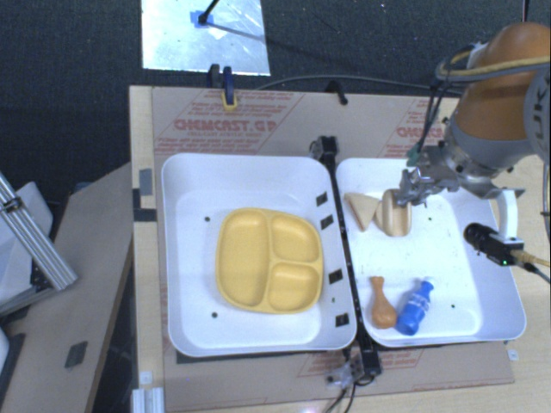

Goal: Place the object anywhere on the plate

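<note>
- Yellow plate [269,259] lies in the left bin [185,256]; every piece sits right of it.
- Gripper [411,188] hangs at the tan bread slice [396,213]; its grip I cannot tell.
- Risk: the wedge [363,209] just beside the slice could get nudged, or a shallow pinch could drop it short of the plate.

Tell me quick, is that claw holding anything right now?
Claw: down at the tan bread-like pieces in the right bin; whether it is open, closed or gripping cannot be told.
</note>
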{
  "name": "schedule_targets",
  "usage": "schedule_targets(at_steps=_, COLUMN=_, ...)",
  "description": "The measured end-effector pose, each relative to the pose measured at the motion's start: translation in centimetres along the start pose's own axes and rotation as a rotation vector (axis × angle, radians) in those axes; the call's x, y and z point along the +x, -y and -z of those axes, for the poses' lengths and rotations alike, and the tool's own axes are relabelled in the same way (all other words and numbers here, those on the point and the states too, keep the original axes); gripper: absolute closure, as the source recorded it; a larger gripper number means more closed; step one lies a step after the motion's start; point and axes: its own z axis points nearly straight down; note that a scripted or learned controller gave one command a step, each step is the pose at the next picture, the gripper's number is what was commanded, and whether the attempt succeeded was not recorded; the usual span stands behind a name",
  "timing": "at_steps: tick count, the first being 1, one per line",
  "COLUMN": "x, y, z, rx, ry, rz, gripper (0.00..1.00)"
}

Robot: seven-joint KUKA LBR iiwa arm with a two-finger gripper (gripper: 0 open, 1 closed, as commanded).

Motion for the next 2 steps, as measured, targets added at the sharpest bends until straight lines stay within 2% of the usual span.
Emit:
schedule_targets(at_steps=1, x=5.8, y=0.2, z=-1.6, rx=0.001, ry=-0.001, rz=0.002, gripper=1.00)
schedule_targets(at_steps=2, x=10.8, y=-0.4, z=-1.2, rx=0.000, ry=-0.001, rz=0.002, gripper=1.00)
